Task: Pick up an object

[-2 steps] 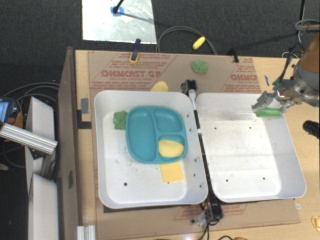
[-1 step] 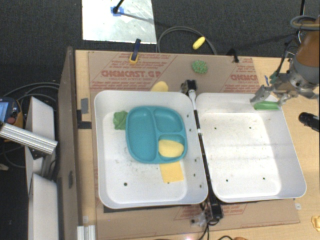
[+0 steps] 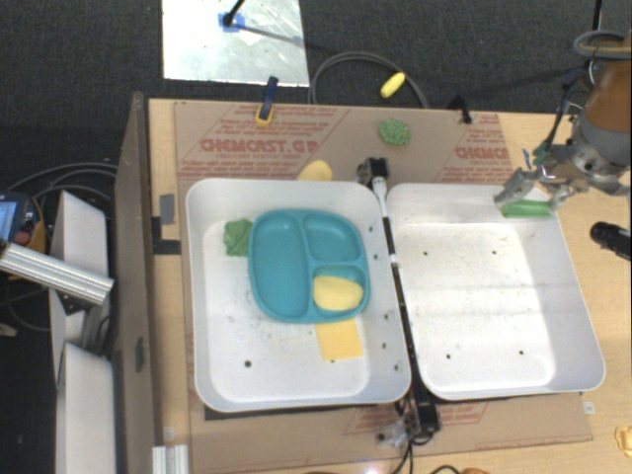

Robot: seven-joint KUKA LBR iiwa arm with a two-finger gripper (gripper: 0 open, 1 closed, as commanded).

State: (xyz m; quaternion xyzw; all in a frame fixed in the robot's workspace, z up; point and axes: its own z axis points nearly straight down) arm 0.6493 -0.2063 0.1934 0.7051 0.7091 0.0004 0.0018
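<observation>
My gripper [image 3: 536,178] hangs over the far right corner of the right bin [image 3: 494,363], metal fingers splayed out and down. Just below them lies a green stick-shaped piece [image 3: 524,207], slim and smooth, long axis running left-right along the bin's far rim, its right end nearest my fingertips. Whether I am gripping it or only hovering close, I cannot tell; the fingers and the piece overlap from this angle.

My wrist is grey, with the orange band [image 3: 607,107] above it.

Right bin: shallow, white, glossy plastic, rounded corners, a few small dark dots on the floor.

Left bin [image 3: 212,363]: same make, touching the right bin along a dark seam. It holds a teal divided plate [image 3: 286,265], rounded, three compartments. A pale yellow lump [image 3: 337,292], soft-edged, sits in the near right compartment. A flat yellow square [image 3: 340,341] lies on the bin floor just beside the plate's near edge. A crinkled green leafy piece [image 3: 237,236] touches the plate's left edge.

Beyond the bins, on the brown cardboard sheet [image 3: 247,146] with red print: a yellow rounded piece [image 3: 316,172] at the left bin's far rim, a knobbly green ball [image 3: 395,131], a small yellow capsule shape [image 3: 393,85] at the cardboard's far edge.

Floor is dark carpet, with a shiny metal sheet [image 3: 232,28] lying on it. Cables loop at left.
</observation>
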